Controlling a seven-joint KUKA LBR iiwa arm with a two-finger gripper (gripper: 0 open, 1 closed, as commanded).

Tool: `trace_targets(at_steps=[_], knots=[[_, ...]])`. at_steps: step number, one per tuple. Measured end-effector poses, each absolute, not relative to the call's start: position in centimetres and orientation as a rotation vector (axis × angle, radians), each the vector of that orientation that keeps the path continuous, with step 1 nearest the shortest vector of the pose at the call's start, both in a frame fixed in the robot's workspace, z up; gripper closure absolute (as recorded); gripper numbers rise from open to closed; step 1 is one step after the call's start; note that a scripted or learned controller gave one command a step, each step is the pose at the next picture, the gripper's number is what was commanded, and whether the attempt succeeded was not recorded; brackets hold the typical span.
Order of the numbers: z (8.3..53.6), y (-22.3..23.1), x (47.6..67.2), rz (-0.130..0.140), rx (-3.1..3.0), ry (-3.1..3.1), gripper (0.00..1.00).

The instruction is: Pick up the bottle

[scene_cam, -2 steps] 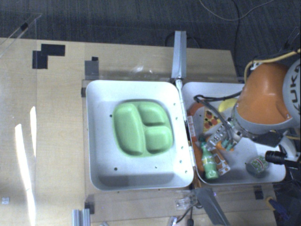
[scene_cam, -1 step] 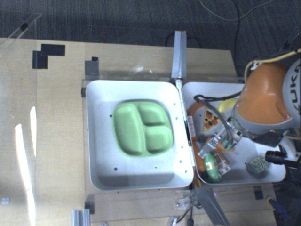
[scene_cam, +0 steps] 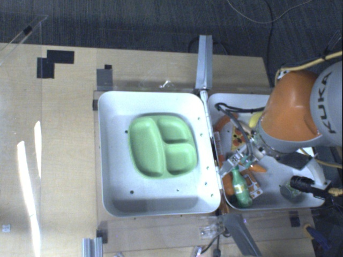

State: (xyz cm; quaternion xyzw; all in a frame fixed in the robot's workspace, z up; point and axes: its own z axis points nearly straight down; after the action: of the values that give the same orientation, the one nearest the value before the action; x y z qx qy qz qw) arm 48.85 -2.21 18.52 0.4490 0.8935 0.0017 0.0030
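A green bottle lies in the right bin near its front left corner, its neck pointing up toward the gripper. My gripper hangs low over the left side of that bin, just above the bottle's neck end. The arm's orange band and grey wrist cover much of the bin behind it. Whether anything sits between the fingers is hidden by clutter and the wrist.
The left bin holds a green three-compartment plate. Orange pieces and a printed packet crowd the bottle in the right bin. A dark round object lies at the bin's front right. A metal divider post stands between the bins.
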Motion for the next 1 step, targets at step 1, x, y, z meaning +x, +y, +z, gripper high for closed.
trace_targets(at_steps=[1], knots=[[13.71, -5.71, 48.91, 0.005, 1.489, 2.757, 0.00]])
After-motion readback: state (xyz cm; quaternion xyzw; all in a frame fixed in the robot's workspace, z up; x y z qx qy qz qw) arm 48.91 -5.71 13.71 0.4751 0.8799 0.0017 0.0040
